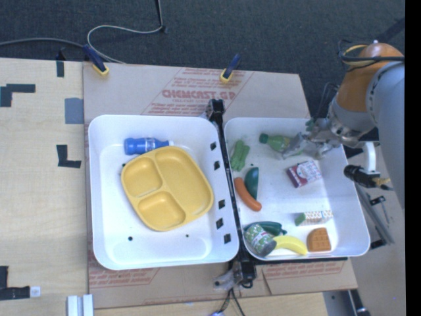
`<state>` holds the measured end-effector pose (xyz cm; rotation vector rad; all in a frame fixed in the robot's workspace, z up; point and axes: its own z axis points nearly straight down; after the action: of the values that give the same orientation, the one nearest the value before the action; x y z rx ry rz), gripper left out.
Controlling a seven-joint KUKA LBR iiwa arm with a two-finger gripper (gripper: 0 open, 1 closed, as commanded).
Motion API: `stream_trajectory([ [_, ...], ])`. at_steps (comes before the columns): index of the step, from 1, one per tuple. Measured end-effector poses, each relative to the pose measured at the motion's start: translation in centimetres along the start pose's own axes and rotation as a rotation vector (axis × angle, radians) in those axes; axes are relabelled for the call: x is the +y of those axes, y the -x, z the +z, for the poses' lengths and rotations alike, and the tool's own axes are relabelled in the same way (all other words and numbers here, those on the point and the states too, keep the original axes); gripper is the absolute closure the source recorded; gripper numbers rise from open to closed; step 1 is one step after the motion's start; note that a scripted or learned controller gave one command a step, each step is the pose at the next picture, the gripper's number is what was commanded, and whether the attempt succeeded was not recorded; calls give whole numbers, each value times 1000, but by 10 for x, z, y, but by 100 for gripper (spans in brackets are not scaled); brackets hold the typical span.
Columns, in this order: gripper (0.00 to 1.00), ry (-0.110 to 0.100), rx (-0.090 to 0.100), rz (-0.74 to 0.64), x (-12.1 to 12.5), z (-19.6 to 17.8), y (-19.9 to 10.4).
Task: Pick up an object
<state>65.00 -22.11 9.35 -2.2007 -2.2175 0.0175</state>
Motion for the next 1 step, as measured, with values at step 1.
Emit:
stream_trajectory([
  [1,0,25,0,3,-59,8,-2],
])
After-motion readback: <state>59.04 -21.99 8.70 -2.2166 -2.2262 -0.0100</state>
